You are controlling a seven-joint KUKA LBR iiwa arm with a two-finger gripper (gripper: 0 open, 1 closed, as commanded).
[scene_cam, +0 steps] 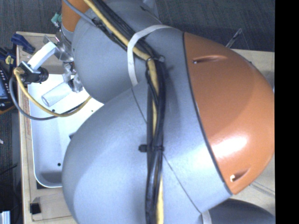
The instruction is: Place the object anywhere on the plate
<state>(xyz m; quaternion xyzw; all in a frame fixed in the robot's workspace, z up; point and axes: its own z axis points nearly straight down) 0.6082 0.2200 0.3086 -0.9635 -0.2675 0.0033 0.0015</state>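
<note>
Your arm (117, 162) lies across most of the table, so judge the step from the left bin (44, 171) alone. The end effector (71, 74) hangs low over that bin's far end, and you cannot tell from here whether it is wide, narrow or holding anything. Just beside it, on the bin floor, lies a small pale block (56, 95). It may be the object, but its outline is too blurred to be sure, and it looks apart from the end effector, not gripped. Where the plate sits cannot be told, as the arm covers that ground.

Treat the grasp as unproven. Confirm the block rises with the end effector before you travel. Mind the yellow cable (28, 112) looping beside the block; it could snag or nudge it. Lift straight, then carry slowly.
</note>
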